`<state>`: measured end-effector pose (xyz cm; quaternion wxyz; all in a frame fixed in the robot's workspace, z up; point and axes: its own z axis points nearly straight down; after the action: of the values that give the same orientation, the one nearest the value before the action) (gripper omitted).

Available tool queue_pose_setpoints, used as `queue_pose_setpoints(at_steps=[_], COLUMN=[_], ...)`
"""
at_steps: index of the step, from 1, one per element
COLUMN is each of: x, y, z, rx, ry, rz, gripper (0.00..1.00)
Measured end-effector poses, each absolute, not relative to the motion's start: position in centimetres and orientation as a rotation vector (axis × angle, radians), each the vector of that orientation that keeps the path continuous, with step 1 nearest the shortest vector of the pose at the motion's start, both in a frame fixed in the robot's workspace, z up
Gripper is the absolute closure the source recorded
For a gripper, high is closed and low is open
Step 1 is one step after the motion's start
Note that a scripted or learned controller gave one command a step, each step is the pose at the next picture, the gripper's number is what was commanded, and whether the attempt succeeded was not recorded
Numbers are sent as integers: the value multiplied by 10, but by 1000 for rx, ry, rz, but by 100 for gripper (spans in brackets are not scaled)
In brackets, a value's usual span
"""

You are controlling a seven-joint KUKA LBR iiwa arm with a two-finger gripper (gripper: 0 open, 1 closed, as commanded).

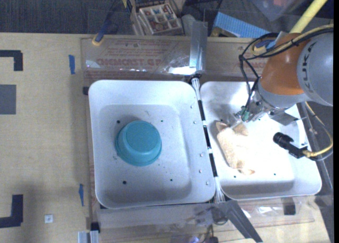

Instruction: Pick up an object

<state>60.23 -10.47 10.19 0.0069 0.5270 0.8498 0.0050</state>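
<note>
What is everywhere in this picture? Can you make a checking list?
Surface: wooden bench bearing two white bins.
Job's things: blue bowl upside down in left bin; tan cloth in right bin.
Clutter: nothing seen inside bins besides those.
Grippers: gripper low over the cloth's upper end.
Cables: black cables along the arm; yellow cable at right.
Surroundings: boxes behind the bench.

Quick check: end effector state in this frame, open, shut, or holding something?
End effector: cannot be told. It sits low in the right bin, at the upper end of the tan cloth-like object.
</note>
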Motion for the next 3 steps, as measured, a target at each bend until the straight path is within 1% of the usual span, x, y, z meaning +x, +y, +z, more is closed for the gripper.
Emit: queue_pose_setpoints(at_steps=[1,2,3], x=[561,561,591], y=[-87,-87,-112], z=[185,185,90], rx=[1882,1883,1862], ry=[2511,2510,2518], rz=[2,2,9], gripper=[100,0,0])
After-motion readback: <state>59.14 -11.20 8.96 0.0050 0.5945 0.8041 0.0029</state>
